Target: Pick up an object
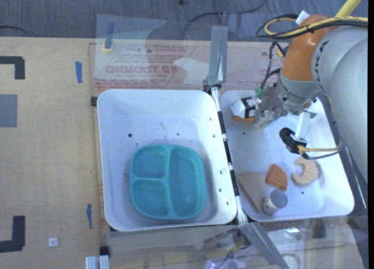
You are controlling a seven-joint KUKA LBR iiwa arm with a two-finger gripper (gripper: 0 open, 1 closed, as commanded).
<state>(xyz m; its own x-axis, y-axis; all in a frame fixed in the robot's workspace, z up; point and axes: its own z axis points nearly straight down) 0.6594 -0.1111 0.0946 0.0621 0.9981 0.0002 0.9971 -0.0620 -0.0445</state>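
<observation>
- I am not managing to tell how the jaws are standing. They are sitting low in the upper left part of the right bin [324,195], and the wrist is covering them from my view.
- I am seeing nothing lifted clear of either bin, so I am judging the pick as not yet done.
- A small white-and-black item [241,107] is lying just beside the jaws, in that bin's upper left corner. I am taking it as the likely target, though I cannot tell whether it is being touched.
- An orange cracker-like piece [277,176], a tan crescent [308,171] and a grey cup [273,202] are lying toward the bin's lower edge, well apart from the jaws.
- A teal divided plate [168,181] is sitting in the left bin [134,116].
- I am reckoning that closing on something and lifting it are what is left.
</observation>
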